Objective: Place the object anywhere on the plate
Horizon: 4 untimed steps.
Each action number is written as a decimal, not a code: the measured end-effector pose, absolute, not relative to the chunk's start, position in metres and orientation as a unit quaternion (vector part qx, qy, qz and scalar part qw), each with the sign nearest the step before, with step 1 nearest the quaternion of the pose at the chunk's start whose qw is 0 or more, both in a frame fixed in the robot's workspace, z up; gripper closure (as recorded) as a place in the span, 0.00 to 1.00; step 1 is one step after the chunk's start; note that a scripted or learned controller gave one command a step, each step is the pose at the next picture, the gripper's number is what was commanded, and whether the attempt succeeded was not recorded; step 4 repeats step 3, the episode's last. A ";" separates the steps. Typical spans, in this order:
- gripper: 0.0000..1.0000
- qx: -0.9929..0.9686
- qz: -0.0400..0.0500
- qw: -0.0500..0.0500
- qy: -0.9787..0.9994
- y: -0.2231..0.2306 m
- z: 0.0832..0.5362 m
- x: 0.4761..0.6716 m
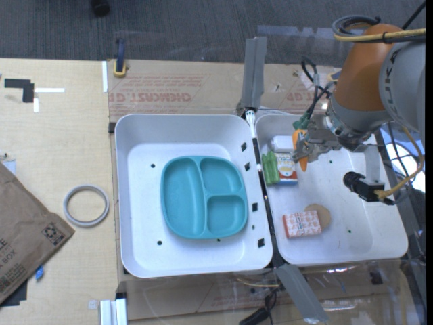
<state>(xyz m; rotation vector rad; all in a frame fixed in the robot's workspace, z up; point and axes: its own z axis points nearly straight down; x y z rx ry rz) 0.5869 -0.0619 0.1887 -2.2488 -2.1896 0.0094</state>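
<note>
Centrally, smooth teal three-compartment plate [203,197].

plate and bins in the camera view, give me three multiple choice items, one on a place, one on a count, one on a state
1. Where is the teal plate?
A. In the left bin
B. In the right bin
C. On the cardboard outside the bins

2. How many compartments does the plate have?
A. Two
B. Three
C. Five

3. What is the state of the plate?
A. Nothing lies on it yet
B. A red packet lies on it
C. It is flipped upside down

Answers:
1. A, the plate sits in the middle of the left bin's floor.
2. B, ridges split it into one long section and two smaller ones.
3. A, its sections are bare, while the red packet and the green and white carton lie in the right bin, where the gripper is.
</note>
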 end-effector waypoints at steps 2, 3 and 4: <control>1.00 -0.793 0.004 0.002 -0.609 0.094 0.188 0.563; 0.00 -0.793 0.004 0.001 -0.609 0.094 0.188 0.563; 0.00 -0.793 0.004 0.001 -0.609 0.094 0.188 0.563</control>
